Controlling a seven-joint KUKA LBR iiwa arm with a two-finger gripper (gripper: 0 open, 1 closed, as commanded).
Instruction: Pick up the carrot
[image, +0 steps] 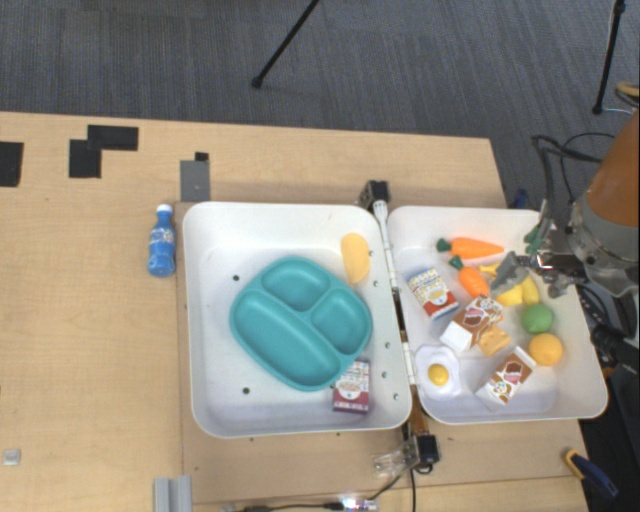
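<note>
**Inspector:** Carrot (478, 247) lies lengthwise near the far edge of the right bin (570, 405), green top toward the centre divider, orange body pointing at the arm's side. Nothing rests on it.

**Second:** And the gripper (535, 262)?

**Inspector:** It sits over the right bin's far right corner, just beside the carrot's tip. Nothing is seen between its fingers. Whether they stand spread or pressed together, I cannot tell; the metalwork is too small and cluttered.

**Second:** Hazards?

**Inspector:** Crowding, chiefly. A second orange piece (473, 281) lies just beside the carrot toward the near edge, and a yellow piece (517, 293) sits under the gripper. A descent placed slightly toward the near edge could, in my judgement, close on either instead. The carrot is also tapered and smooth; a pinch near the thin end may squeeze it out sideways.

**Second:** Anything else?

**Inspector:** The bin's far wall is close. A finger coming down on that side may strike the rim or wedge the carrot against it.
</note>
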